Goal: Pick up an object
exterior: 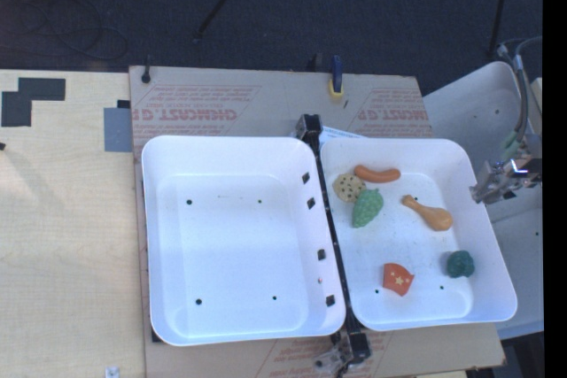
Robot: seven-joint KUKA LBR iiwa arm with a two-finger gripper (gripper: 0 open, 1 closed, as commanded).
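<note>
The right white bin (483, 279) holds several small items. An orange sausage (377, 174) lies near its far wall, with a tan speckled cookie (348, 187) and a green leafy piece (368, 208) beside it. A tan drumstick (428, 213) rests mid-bin. Toward the front are a dark green ball (459, 264) and a red piece with a yellow mark (398, 279). My gripper (493, 185) hovers just outside the bin's right rim, apart from every item, small and partly cut off at the view's right.
The left white bin (159, 279) adjoins the right one along a black divider with clips (321, 217). Both sit on a cardboard sheet (221, 106). A wooden bench top (62, 235) extends left. A grey curved panel (478, 106) stands behind the right bin.
</note>
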